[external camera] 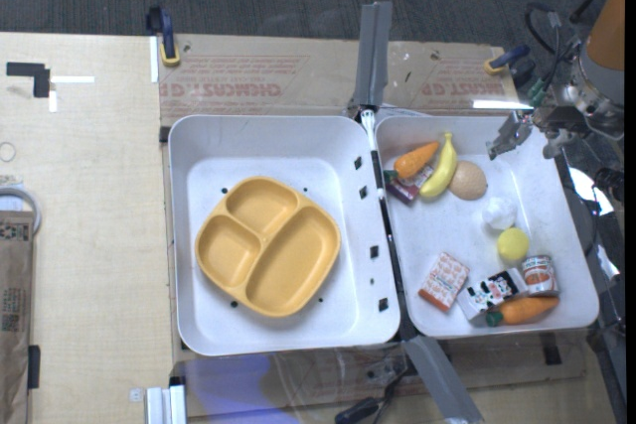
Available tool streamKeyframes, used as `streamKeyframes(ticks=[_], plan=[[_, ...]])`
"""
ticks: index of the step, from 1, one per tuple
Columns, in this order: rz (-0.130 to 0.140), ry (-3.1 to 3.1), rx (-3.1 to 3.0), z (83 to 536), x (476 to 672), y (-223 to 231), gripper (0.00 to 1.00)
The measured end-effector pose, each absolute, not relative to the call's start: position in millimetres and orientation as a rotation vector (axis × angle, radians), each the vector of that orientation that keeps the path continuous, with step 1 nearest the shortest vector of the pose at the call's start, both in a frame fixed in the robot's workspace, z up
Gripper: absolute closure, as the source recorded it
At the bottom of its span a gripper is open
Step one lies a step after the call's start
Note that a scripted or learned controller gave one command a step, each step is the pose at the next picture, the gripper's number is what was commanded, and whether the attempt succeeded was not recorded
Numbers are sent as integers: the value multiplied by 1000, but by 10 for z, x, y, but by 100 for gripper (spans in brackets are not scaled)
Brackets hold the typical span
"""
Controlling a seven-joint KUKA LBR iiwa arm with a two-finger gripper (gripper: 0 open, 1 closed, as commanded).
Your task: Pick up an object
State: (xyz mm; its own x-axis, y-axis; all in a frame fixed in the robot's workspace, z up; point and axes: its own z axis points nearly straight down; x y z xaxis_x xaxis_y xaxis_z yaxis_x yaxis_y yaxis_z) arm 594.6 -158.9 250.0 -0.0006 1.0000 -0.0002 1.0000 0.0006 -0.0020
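A grey robot arm reaches in from the right, and its gripper point(525, 136) hangs over the upper right corner of the right bin point(566, 213). Two thin dark fingers spread apart with open space between them; nothing sits in that gap.

Taking the banana point(442, 169) as the landmark: it lies in the upper left part of the right bin, down and to the left of the gripper and apart from it. There is one banana, its long axis running from upper right to lower left, curved, stem end pointing up toward the bin's far wall. One carrot point(416, 158) lies touching its left side, angled the same way. One small dark packet point(399, 187) sits just below that carrot. One tan rounded item point(467, 181) rests against the banana's right side. Further right and lower are one white crumpled lump point(499, 212) and one yellow ball point(513, 243). Well below the banana lie one orange-and-white packet point(443, 280), one small can point(538, 274), one black-and-white toy point(493, 292), and a second carrot point(527, 309).

Left of the banana, across the divider, the left bin point(199, 154) holds one yellow three-compartment plate point(267, 246). Both bins stand on the bench point(79, 243).
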Motion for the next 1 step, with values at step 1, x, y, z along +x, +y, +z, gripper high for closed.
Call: streamKeyframes(ticks=[1], plan=[[2, -2411, -2011, 1277, 6170, -1546, 0]])
